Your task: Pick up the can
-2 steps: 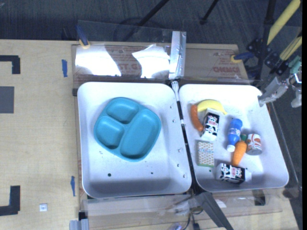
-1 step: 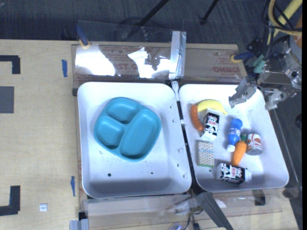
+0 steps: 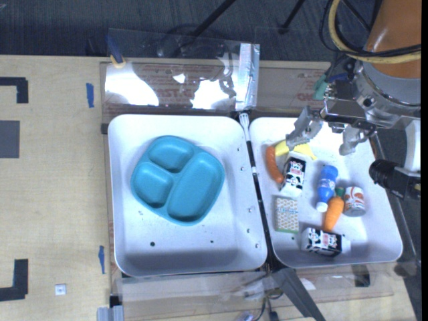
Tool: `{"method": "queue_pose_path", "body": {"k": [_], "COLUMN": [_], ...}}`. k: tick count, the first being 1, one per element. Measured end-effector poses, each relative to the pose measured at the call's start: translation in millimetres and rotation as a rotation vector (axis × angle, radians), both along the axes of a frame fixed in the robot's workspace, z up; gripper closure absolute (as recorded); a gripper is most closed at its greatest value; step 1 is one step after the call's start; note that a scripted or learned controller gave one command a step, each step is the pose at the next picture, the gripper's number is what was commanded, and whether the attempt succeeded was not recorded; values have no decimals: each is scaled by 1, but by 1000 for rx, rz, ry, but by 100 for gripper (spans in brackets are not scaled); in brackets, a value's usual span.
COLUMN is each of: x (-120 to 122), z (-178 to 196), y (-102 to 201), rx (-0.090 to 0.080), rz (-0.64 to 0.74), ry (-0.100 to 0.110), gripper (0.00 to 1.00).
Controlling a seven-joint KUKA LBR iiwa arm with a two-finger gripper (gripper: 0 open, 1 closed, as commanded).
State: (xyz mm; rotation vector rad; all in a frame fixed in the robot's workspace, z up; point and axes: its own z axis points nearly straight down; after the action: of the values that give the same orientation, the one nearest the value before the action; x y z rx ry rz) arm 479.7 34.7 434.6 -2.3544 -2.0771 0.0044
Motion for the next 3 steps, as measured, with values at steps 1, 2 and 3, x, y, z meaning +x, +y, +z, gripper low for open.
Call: {"method": "queue_pose_path", "body": {"k": [1,2,3], "x": [1,2,3], "z": [10,20,30], "y": [2,3,5], "rx": [-1,-2,-3], "rz": [4,8,13], "ry": [-2,-5,-7], "gripper": [100,100,100]}}
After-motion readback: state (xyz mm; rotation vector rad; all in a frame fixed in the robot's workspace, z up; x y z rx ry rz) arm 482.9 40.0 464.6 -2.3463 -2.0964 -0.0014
